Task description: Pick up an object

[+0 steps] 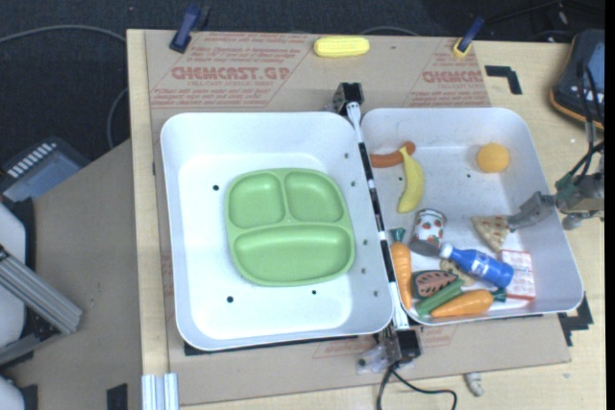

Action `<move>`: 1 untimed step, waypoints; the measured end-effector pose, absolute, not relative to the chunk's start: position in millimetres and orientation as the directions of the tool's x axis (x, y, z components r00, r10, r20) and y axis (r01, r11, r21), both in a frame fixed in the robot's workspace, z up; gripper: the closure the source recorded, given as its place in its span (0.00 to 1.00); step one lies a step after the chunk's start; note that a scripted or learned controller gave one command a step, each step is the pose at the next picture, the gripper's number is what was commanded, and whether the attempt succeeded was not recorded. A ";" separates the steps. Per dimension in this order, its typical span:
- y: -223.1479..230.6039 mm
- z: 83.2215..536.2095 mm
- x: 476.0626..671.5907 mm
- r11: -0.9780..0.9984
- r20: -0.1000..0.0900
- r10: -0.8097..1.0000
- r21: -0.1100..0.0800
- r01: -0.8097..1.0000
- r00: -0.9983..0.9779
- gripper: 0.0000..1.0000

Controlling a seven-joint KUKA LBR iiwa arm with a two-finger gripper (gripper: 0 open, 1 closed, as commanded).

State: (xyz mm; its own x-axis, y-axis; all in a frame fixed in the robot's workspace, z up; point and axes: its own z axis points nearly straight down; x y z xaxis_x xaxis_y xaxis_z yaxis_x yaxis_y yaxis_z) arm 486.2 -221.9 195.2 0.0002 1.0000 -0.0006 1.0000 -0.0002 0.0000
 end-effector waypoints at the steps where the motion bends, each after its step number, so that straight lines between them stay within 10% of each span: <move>1: -202.9 84.3 520.7 0.001 0.000 1.000 0.000 1.000 -0.001 0.00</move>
